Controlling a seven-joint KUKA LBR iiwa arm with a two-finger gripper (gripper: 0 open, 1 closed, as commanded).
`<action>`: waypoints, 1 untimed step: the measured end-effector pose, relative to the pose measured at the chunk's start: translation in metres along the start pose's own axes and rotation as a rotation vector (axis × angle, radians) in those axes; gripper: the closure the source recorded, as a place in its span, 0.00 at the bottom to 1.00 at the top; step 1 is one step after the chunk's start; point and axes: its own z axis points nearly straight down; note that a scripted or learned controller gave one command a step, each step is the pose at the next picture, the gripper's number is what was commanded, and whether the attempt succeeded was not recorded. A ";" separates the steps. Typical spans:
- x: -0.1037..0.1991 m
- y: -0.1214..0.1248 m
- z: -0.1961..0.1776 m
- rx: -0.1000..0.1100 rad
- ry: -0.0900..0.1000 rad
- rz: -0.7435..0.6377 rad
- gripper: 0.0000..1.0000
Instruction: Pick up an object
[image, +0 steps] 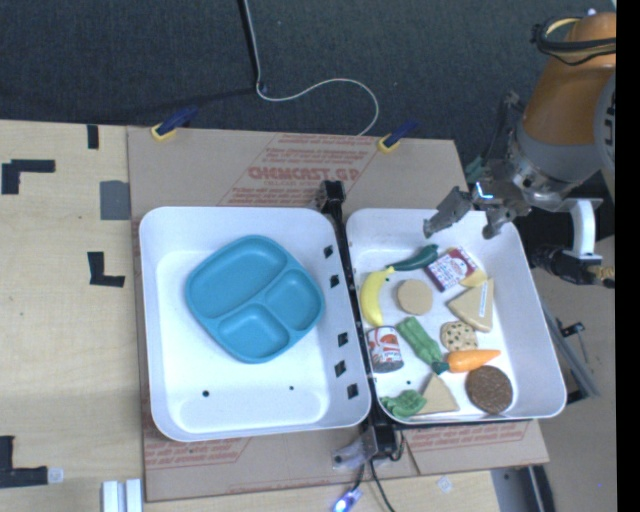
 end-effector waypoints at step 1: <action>0.073 -0.065 0.005 0.005 0.003 -0.005 0.00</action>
